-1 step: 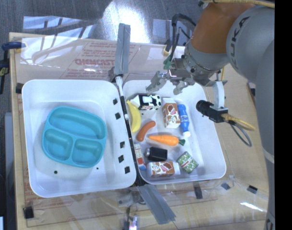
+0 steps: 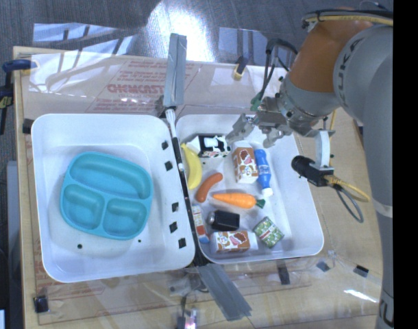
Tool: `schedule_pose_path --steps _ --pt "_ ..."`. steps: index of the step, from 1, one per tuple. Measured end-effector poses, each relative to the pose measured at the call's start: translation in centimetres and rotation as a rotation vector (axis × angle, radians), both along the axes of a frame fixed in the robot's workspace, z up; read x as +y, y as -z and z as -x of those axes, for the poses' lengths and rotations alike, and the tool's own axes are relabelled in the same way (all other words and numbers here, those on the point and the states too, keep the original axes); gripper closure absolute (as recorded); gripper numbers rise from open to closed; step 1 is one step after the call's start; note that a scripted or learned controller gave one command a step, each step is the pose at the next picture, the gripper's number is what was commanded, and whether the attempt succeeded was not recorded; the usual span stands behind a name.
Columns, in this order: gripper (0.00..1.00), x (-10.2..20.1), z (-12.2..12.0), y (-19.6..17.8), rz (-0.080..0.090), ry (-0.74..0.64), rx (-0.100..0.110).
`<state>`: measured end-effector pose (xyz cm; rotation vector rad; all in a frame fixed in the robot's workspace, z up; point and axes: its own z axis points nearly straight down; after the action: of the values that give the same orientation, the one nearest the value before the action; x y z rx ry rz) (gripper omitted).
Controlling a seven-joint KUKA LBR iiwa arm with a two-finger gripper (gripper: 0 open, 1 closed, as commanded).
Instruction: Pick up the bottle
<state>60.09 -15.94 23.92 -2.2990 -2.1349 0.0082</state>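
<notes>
We see the bottle (image 2: 263,169) as a slim blue tube with a white cap, lying flat in the right bin (image 2: 306,204), its cap end pointing toward the near side. A brown-and-white carton (image 2: 244,164) lies touching its left flank, and the carrot (image 2: 235,199) sits just below the cap. To the bottle's right, bare white floor runs out to the bin's wall. The pincer (image 2: 258,131) hangs just above the bottle's far end, its fingers spread and nothing between them. The left bin (image 2: 44,149) holds a blue divided tray (image 2: 106,195). A banana (image 2: 191,166) hugs the divider between bins.
</notes>
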Motion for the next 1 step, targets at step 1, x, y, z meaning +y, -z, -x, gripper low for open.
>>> schedule_pose_path --steps 1 --pt "0.00 -4.90 5.78 7.39 0.000 0.047 -0.001"
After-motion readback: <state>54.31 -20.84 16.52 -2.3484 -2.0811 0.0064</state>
